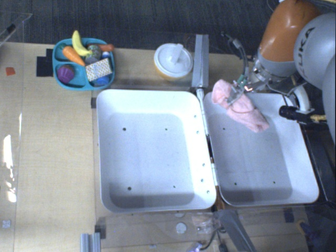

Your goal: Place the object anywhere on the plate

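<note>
Over right bin (294,193): tool (240,88) (pink cloth (240,108))

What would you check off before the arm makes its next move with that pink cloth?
1. Pink cloth located: ok, it lies at the far left corner of the right bin.
2. End effector near the cloth: ok, it is right over the cloth's upper edge.
3. Cloth actually gripped: cannot tell, the contact point is too small and cluttered to read.
4. Plate identified: ok, probably the blue divided plate beyond the left bin, on the bench.
5. Room on the plate: not ok, its compartments are crowded with a toy banana, a carrot and other bits.
6. Path clear: cannot tell, a white lidded cup stands between.
</note>
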{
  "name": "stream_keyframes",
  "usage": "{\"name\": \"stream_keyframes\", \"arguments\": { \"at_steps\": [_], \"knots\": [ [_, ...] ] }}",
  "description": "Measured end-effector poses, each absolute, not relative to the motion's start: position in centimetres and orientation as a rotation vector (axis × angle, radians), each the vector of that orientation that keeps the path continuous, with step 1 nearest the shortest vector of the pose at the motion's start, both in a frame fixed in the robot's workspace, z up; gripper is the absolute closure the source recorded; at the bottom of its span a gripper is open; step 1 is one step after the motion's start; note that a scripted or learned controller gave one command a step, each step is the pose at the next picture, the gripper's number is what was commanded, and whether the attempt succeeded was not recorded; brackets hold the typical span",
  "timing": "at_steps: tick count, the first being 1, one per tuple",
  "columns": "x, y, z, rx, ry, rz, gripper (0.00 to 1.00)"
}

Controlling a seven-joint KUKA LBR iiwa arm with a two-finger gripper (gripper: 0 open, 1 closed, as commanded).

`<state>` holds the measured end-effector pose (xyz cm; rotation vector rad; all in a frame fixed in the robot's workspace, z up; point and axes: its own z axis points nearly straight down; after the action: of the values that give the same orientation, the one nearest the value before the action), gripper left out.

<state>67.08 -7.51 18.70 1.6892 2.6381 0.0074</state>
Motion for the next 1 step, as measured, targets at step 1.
{"name": "stream_keyframes", "arguments": {
  "at_steps": [1],
  "knots": [
    [67.34,-7.33,22.74,1.68,2.642,0.01,1.0]
  ]
}}
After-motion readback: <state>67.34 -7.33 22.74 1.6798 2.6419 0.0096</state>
